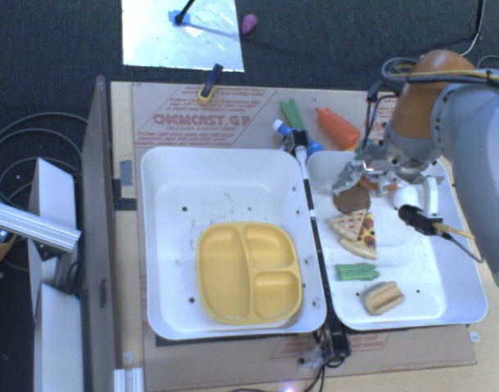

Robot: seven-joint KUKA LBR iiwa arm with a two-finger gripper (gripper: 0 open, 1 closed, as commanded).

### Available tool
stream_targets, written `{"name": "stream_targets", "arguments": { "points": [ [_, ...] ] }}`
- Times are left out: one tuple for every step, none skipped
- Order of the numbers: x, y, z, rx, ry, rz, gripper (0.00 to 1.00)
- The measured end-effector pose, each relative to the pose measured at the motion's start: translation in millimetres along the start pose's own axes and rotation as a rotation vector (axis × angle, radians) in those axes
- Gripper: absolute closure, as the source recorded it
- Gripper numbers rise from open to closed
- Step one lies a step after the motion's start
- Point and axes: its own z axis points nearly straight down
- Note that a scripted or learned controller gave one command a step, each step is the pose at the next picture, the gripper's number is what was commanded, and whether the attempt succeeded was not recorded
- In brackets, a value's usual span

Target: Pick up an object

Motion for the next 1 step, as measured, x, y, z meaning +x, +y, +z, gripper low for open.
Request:
{"name": "stream_targets", "arguments": {
  "points": [
    [-1.1, 0.0, -12.1, -0.008, -0.007, -0.002, 1.00]
  ]
}}
